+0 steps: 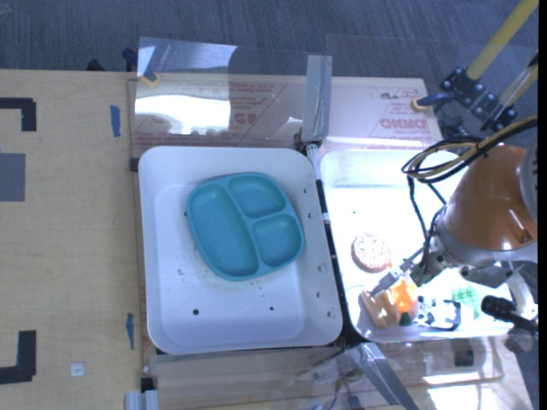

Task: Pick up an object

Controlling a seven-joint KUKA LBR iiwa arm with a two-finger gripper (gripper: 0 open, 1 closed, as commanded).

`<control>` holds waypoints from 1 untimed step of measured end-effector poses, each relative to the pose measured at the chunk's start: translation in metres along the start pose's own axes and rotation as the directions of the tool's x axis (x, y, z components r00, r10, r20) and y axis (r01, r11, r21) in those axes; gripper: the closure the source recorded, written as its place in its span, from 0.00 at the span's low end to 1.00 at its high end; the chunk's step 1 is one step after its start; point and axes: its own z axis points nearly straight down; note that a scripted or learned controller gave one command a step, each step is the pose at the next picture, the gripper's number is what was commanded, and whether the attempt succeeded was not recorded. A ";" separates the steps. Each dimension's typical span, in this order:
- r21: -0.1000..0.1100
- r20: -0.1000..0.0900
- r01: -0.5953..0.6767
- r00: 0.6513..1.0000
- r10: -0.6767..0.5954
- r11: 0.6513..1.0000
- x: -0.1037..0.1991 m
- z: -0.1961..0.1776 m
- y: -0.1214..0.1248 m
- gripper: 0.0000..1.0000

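Orange-and-tan object [389, 304] lay by the right bin's [342, 171] near edge, the claw [402, 273] just above it (its state I could not tell), so the reach seemed underway, next needing a descent and firm closing.

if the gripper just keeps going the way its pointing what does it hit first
Probably the orange and tan object in the right bin. The gripper points down and left from the arm, and its tip sits right above that piece. Depth is hard to judge from this slanted view, so it may already touch it.
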 end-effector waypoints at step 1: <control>-0.006 -0.006 0.003 1.000 -0.003 1.000 0.002 -0.014 0.004 1.00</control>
